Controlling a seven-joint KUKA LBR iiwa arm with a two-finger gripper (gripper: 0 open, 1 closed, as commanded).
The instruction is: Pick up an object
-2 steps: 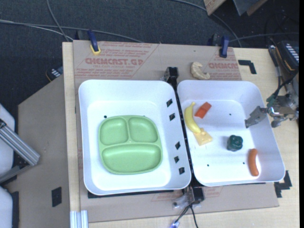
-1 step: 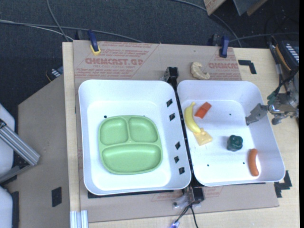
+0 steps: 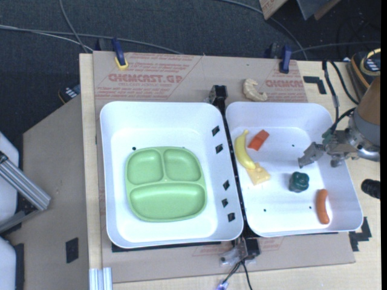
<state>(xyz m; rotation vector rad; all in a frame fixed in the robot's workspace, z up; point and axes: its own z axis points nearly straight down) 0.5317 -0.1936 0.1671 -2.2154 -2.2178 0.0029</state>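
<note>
Glossy white plastic bins, matt green tray

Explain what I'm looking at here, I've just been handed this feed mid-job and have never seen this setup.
This is a single fixed camera looking down at a slant on a bench with two shallow white bins. The left bin holds a green divided plate. The right bin holds a yellow banana, an orange block, a pale yellow piece, a dark green round object and an orange sausage-shaped toy. The robot arm reaches in from the right; its gripper hangs over the right bin with nothing between its fingers. A beige object lies on the board behind the bins.
</note>
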